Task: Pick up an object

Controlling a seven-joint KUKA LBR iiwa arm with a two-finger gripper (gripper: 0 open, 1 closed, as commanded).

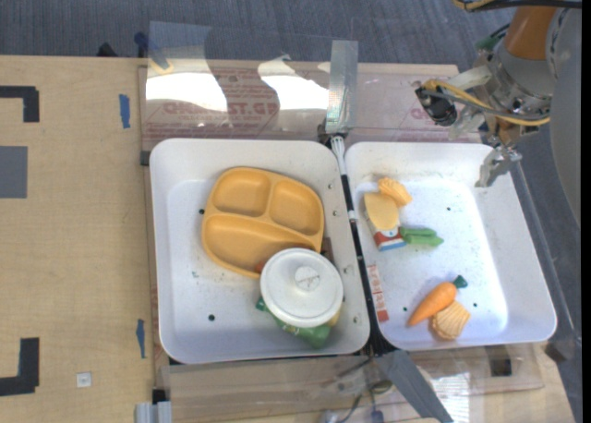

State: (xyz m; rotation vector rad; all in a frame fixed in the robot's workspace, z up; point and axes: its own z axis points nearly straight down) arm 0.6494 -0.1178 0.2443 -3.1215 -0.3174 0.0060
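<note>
Grey carpet surrounds a wooden bench bearing two white bins. Gripper hovers at the right bin's far right corner, grasping nothing; finger spacing cannot be determined. Toy carrot lies toward the near side, well apart, long axis running diagonally.

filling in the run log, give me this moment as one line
claw: over right bin's far right corner, holding nothing | right bin: toy carrot near front, untouched | left bin: yellow divided plate
</note>
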